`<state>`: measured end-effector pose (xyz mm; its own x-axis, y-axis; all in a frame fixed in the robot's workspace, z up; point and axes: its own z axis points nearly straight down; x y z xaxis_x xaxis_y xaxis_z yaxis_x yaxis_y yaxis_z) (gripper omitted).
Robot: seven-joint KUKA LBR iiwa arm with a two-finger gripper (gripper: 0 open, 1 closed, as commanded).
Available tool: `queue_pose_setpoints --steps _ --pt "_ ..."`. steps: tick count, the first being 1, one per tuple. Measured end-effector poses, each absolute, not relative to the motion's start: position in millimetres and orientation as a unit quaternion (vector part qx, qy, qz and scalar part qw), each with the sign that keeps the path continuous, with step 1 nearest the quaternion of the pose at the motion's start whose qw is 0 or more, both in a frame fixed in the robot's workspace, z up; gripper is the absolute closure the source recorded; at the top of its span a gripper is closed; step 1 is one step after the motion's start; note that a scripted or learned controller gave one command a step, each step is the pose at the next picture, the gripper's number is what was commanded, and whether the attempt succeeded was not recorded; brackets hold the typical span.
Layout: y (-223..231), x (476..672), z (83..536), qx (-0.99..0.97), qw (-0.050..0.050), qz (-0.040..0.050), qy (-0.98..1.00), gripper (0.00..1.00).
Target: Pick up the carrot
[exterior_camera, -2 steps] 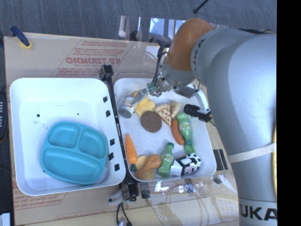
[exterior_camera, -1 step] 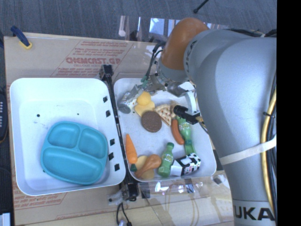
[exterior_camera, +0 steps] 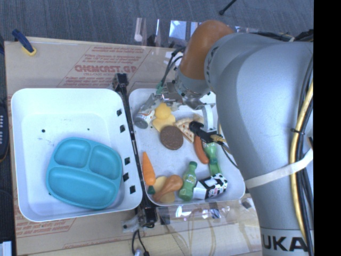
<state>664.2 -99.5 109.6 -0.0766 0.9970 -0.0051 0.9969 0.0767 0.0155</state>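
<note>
Though my wrist blocks much of the right bin's far end, the carrot (exterior_camera: 148, 168) shows plainly: a slim orange cone, narrow tip toward the far side of the bench, with a small green stub at its near end. It lies in the right bin (exterior_camera: 233, 170), close along the left wall, in the near half, with no part of me on it.

My gripper (exterior_camera: 168, 93) hangs over the far left corner of that same bin, well apart from the carrot, and whether it is released or clenched I cannot tell from this angle. Nothing shows in its grasp.

Around the carrot the right bin is crowded. A silver can (exterior_camera: 143, 119) lies on its side just below my gripper, with a yellow toy (exterior_camera: 162, 116) beside it. A round brown disc (exterior_camera: 171, 137) sits mid-bin, a pale bread-like piece (exterior_camera: 186, 127) to its right. Farther right lies an orange-red stick (exterior_camera: 201, 151). Along the near wall are a tan pear-shaped piece (exterior_camera: 168, 185), a green bottle (exterior_camera: 188, 181) and a black-and-white carton (exterior_camera: 213, 186).

The left bin (exterior_camera: 32, 116) holds a blue divided tray (exterior_camera: 85, 172) in its near half.
</note>
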Motion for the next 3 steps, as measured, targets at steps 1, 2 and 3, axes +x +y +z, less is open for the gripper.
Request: queue_pose_setpoints --steps 1,2,3 --pt "-164 658.4 95 0.746 0.002 -0.0004 0.666 0.00" --pt "-160 658.6 104 0.741 0.000 -0.0018 0.671 1.00" --pt "-108 657.4 146 0.863 -0.002 -0.0013 0.505 1.00"
